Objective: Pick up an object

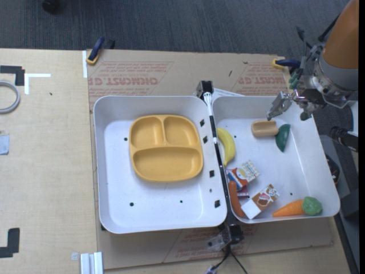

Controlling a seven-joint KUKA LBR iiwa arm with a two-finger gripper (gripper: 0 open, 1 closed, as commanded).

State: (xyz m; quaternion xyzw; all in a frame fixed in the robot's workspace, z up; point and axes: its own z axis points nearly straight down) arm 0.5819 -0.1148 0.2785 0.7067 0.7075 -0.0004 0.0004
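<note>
My gripper (292,109) hangs over the far right part of the right bin (319,153), open, with nothing between its fingers. Just below its left finger (278,107) lies a tan bread roll (265,129), and a dark green vegetable piece (283,137) sits beside that. Along the bin's left wall lies a yellow banana (226,144). Toward the front are a small carton (246,173), a red sausage (235,200), a snack packet (264,198) and an orange carrot (292,208) with a green top.
The left bin (111,170) holds a yellow divided plate (166,147). A divider wall with black clips (212,147) separates the two bins. Cardboard (142,76) lies under the bins, and a blue-yellow clamp (95,49) sits at its far left corner.
</note>
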